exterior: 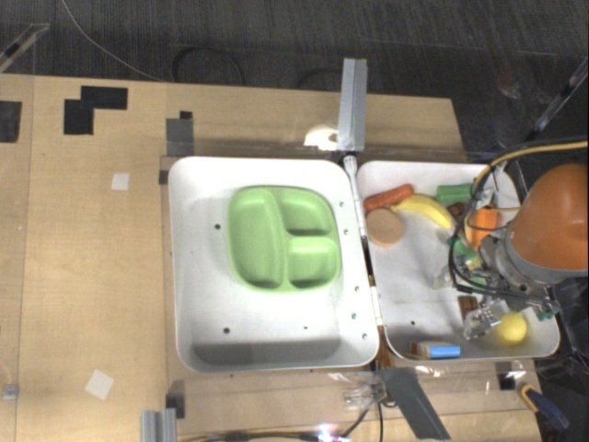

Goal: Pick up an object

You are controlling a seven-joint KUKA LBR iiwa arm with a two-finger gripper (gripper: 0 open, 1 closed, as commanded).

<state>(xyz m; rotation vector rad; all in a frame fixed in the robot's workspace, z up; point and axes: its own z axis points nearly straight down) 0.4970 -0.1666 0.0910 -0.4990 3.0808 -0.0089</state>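
Leftmost lies the wooden bench, with black patches near its far left corner and small pale squares on its surface. Next comes the left bin, which holds a green tray with three compartments, lying a little toward the bin's far side. A grey post stands at the far end of the divide between the two bins. Past the divide, the right bin holds the loose items: a red sausage near its far left corner, a tan disc just in front of it, and a banana touching or nearly touching both. A green block sits beyond the banana's right end, and an orange piece shows near the cables beside the arm. Along the bin's near wall lies a small blue item with a reddish end. Farther right, the arm hangs over the bin with its orange band uppermost, cables looping around it. The gripper is low in the near right part of the bin, just beside a yellow lemon; whether it is spread or closed is not clear, nor whether it touches the lemon. Nothing can be seen held in it.
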